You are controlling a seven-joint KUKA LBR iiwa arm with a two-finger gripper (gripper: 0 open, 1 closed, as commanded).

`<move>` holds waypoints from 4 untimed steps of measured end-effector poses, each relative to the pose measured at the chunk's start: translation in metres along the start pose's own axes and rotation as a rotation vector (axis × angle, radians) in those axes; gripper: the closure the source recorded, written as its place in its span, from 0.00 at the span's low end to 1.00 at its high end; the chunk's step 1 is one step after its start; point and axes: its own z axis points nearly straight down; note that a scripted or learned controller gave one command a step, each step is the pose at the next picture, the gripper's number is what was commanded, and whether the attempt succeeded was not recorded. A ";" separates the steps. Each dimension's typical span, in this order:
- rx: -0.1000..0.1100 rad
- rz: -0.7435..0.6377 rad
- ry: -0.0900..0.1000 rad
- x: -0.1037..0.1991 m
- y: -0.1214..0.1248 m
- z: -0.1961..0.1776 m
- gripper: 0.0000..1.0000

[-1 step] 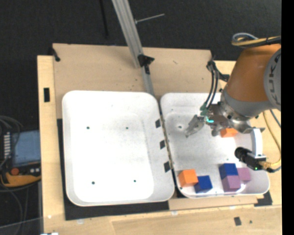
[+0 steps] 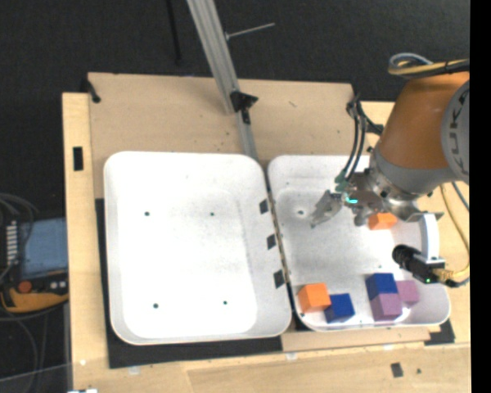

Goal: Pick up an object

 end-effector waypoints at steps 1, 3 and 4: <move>0.006 0.001 -0.002 -0.011 0.001 0.057 0.00; 0.000 0.002 -0.003 -0.019 -0.005 0.126 0.00; -0.004 0.010 -0.001 -0.020 -0.004 0.114 1.00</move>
